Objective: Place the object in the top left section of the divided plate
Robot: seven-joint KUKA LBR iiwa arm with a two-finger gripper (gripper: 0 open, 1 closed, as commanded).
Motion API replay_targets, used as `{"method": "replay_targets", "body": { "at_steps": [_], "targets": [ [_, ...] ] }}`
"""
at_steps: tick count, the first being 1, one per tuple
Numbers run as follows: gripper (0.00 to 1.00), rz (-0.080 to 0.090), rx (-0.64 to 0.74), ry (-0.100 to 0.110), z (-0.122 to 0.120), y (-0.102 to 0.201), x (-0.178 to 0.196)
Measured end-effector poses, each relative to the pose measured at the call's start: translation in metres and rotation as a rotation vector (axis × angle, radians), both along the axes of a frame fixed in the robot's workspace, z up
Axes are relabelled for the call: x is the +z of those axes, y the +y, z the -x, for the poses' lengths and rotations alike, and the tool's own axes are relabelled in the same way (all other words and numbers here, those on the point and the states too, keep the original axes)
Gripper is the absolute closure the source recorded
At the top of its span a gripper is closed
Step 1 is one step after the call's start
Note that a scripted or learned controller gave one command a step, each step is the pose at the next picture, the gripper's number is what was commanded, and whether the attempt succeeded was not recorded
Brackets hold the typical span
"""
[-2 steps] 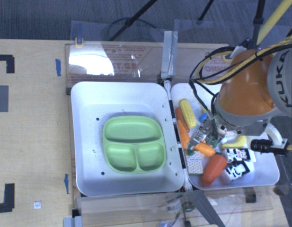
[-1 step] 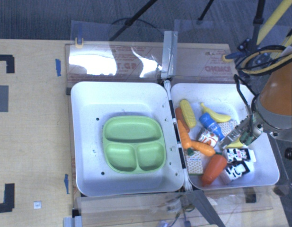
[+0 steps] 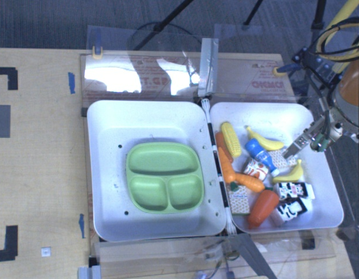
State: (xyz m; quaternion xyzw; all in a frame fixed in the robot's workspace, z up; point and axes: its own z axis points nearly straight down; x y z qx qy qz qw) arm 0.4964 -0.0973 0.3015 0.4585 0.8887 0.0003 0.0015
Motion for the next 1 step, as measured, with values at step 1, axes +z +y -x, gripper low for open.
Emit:
{"method": "replay_targets", "body": {
  "at_steps": [1],
  "targets": [
    [1.00,-0.001,0.307,0.002,0.0165,0.0320,-0.1169]
  ]
}}
